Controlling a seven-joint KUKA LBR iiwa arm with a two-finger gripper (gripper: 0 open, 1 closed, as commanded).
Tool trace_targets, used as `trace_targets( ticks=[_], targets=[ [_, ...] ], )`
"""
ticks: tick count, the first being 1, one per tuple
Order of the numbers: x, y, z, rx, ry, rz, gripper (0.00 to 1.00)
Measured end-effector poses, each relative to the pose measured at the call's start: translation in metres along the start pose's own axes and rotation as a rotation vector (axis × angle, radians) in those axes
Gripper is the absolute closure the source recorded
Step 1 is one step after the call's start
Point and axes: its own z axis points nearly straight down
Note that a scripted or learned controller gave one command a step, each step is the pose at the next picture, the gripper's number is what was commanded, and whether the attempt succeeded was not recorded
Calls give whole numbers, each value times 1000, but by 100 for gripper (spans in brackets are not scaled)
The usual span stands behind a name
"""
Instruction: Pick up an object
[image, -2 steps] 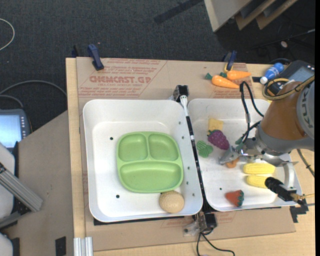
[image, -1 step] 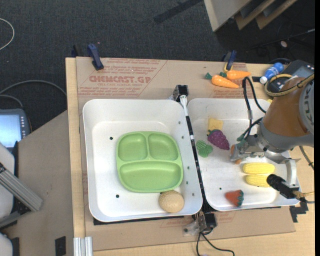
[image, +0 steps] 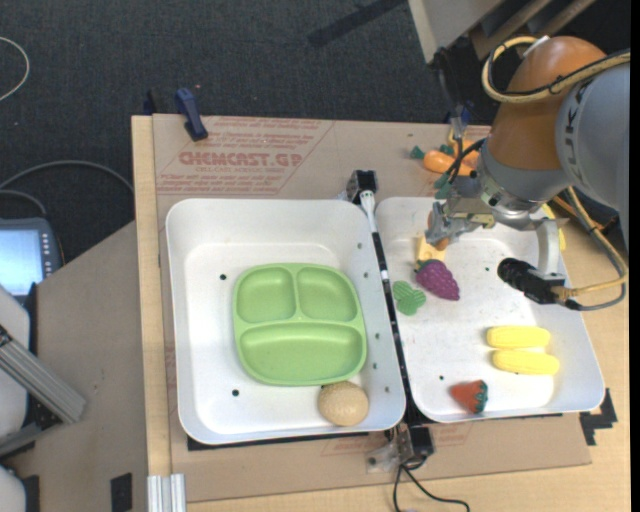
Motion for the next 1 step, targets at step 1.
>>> trace_targets(
  ticks=[1],
  targets=[
    [43,-60,-22,20,4,6,100]
  ],
)
